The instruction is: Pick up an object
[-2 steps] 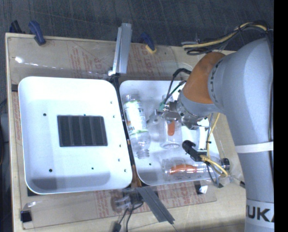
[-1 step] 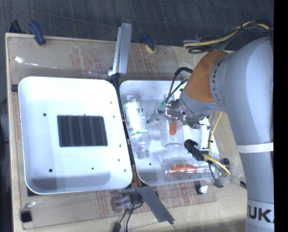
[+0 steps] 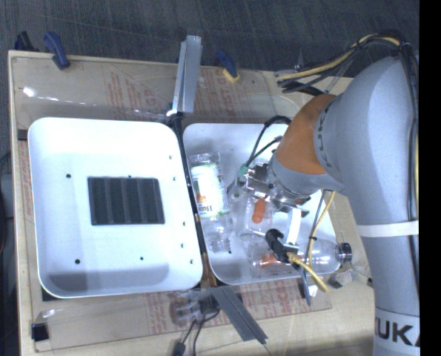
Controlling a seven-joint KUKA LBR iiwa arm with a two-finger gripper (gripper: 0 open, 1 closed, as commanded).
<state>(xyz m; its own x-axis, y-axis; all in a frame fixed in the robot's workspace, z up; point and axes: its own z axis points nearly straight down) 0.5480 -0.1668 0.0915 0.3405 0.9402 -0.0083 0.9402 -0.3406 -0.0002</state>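
Grey arm (image 3: 376, 147) fills the right of frame, its gripper (image 3: 259, 199) lowered into the right bin (image 3: 231, 273) over clear bottles (image 3: 207, 188), presumably to grasp one; jaw state unclear.

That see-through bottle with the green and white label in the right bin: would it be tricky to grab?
Probably. The bottle lies on its side, so a nudge would likely roll it. Its clear plastic looks smooth, so it may slip, and it seems empty, hence light. Clutter beside it in the right bin could crowd the gripper.
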